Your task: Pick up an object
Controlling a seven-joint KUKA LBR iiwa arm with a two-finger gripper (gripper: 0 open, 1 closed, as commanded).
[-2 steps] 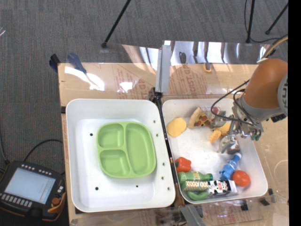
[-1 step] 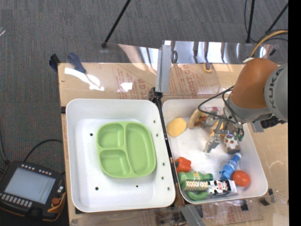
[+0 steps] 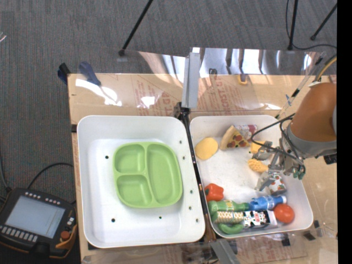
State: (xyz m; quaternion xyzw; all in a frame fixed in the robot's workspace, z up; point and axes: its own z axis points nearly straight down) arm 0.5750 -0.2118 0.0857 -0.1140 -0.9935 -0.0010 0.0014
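- Camera view: our gripper hangs at right of frame over the right bin; we cannot tell its spread.
- Just left, the corn piece looks light, stiff, bumpy; we'd pinch its sides.

Bright, sharp view; glare on rear panel.

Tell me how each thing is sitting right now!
Green plate: flat, right way up, in the left bin.
Pizza slice: lying flat, right bin.
Blue bottle: on its side.
Claw: low over the right bin's toys.
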